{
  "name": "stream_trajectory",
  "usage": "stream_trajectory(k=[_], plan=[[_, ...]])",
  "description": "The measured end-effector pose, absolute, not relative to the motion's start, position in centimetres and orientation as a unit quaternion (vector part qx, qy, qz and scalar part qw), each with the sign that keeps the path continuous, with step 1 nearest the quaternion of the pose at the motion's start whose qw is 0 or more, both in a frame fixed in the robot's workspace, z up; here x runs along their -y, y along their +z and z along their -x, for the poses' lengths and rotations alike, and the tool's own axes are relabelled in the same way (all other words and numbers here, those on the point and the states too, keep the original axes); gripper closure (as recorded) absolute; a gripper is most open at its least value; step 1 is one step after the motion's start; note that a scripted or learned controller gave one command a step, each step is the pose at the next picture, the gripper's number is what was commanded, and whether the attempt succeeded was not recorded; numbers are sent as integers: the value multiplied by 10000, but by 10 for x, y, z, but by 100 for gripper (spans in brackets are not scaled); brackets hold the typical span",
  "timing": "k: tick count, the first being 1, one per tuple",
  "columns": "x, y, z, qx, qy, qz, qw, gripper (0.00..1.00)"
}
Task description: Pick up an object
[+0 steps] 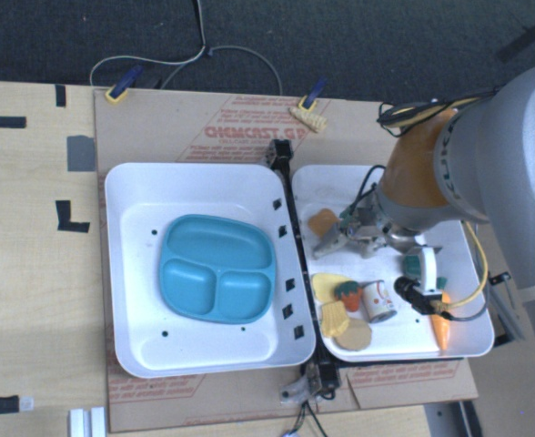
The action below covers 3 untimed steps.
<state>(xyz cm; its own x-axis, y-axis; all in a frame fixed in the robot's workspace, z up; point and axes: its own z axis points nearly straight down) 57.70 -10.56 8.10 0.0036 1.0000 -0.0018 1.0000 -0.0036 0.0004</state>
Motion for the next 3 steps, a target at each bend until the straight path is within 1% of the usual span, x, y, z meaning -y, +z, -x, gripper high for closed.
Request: stream_trajectory(k=[1, 2, 3], plan=[[96, 86, -631, -7079, 8, -7063, 16, 0], [96, 97, -631, -7076, 12, -7066, 27, 100], [96, 97, -631, -7077, 12, -7065, 27, 0]])
